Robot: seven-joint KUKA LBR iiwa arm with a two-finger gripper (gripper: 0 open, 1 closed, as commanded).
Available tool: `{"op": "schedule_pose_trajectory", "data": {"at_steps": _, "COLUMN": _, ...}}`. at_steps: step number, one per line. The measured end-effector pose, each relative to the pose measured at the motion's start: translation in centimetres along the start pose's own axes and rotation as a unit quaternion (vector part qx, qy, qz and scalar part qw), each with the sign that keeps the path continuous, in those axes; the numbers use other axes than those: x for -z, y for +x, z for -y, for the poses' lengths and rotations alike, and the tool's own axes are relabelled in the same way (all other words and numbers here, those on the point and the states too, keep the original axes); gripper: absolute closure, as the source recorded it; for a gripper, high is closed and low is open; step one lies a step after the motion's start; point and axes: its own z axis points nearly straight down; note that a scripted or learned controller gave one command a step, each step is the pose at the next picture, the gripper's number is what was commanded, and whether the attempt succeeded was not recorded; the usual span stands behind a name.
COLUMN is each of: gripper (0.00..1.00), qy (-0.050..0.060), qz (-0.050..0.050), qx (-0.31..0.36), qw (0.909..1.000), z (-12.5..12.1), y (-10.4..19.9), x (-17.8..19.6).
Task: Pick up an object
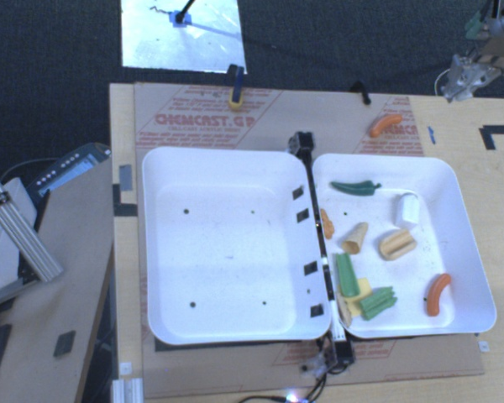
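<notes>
The right bin (462,193) holds several small objects. Among them are a dark green pepper (357,188), a white cylinder (408,208), a tan block (397,243) and a beige cone (355,237). A green stalk (346,274), a yellow piece (359,290), a green bundle (377,302) and an orange sausage (438,294) lie toward the front. A small orange bit (327,223) rests against the left wall. My gripper (464,75) hangs high at the top right, beyond the bench's far edge and well away from the bins.
The left bin (164,225) sits beside the right one, with black clips (303,215) along the shared wall. An orange piece (386,125) lies on the bench behind the right bin. A yellow-and-blue clamp (235,91) stands at the back edge.
</notes>
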Motion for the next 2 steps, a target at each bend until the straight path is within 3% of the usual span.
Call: {"op": "schedule_pose_trajectory", "data": {"at_steps": 2, "gripper": 1.00, "qy": 0.001, "qz": 0.000, "qx": 0.000, "qw": 1.0000, "z": 0.1, "y": -5.4, "x": 0.1}}
